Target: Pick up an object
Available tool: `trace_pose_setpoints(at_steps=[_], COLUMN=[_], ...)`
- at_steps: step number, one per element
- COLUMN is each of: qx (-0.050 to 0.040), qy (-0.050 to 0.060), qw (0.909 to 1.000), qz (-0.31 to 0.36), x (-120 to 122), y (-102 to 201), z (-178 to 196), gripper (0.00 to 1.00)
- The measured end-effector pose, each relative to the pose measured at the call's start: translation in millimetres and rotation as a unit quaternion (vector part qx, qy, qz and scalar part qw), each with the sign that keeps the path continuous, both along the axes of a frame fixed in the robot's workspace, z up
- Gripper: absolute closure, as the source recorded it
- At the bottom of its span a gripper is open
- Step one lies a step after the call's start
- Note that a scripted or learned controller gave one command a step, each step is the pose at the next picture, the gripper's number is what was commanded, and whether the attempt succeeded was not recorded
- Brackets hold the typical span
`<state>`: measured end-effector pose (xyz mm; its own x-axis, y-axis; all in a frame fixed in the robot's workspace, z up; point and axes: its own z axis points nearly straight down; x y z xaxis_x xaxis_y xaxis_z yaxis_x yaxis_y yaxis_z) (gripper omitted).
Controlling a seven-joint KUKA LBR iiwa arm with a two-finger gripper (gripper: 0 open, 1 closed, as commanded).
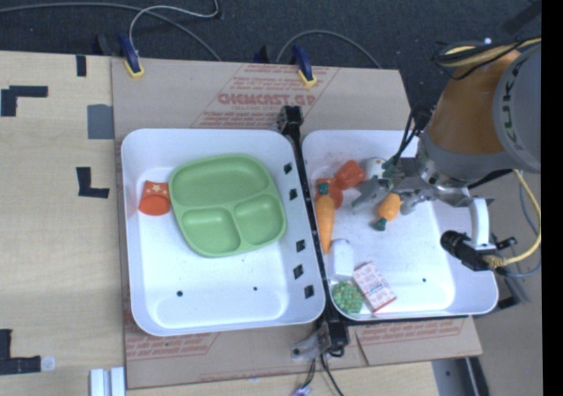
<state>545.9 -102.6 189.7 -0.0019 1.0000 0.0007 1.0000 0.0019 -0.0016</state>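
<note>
My gripper [387, 199] hangs low over the upper middle of the right bin [457, 297], reaching in from the right. Its two grey fingers [365, 195] stand apart, open, with a small orange carrot with a green top [389, 207] lying between them. I cannot tell whether either finger touches the carrot. Just left of the gripper lie a red-orange piece [349, 173] and a long orange carrot [325, 220], which rests against the bin's left wall.
Along the right bin's lower left are a white bottle [341, 255], a green pea cluster [348, 297] and a pink patterned box [374, 287]. The left bin [211, 297] holds a green divided plate [229, 203] and a small orange cup [155, 198].
</note>
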Motion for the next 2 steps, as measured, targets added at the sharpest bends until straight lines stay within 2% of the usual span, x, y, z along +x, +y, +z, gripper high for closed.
trace_pose_setpoints(at_steps=[1, 2], qx=[0.0001, -0.0013], qy=[0.000, 0.000], qw=[1.0000, 1.0000], qz=[0.001, -0.001], x=[78.4, 61.7], y=[78.6, 46.1], z=[-5.8, -5.6], gripper=[0.00, 0.00])
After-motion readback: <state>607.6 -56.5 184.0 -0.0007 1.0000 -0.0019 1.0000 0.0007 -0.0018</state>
